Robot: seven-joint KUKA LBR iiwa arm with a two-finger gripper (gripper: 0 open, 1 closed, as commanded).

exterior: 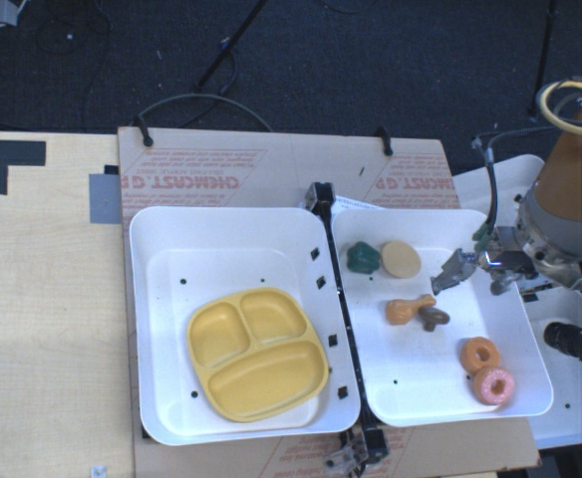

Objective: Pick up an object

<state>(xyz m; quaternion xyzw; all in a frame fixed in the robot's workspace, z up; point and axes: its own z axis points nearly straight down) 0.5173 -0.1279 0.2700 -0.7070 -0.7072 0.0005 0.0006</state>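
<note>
The right bin (411,396) holds several small objects. A dark green lump (364,257) and a beige round piece (402,259) lie near its far edge. An orange piece (407,311) touches a grey-brown piece (434,318) in the middle. An orange donut (480,353) and a pink donut (494,385) sit at the near right. My gripper (477,275) hangs over the bin's right side, to the right of the beige piece and above the donuts. Its fingers are spread, with nothing between them.
The left bin (161,267) holds a yellow divided plate (259,352). A black divider (336,307) runs between the bins. Cardboard (231,172) lies under both bins, and a wooden bench top (42,317) extends to the left.
</note>
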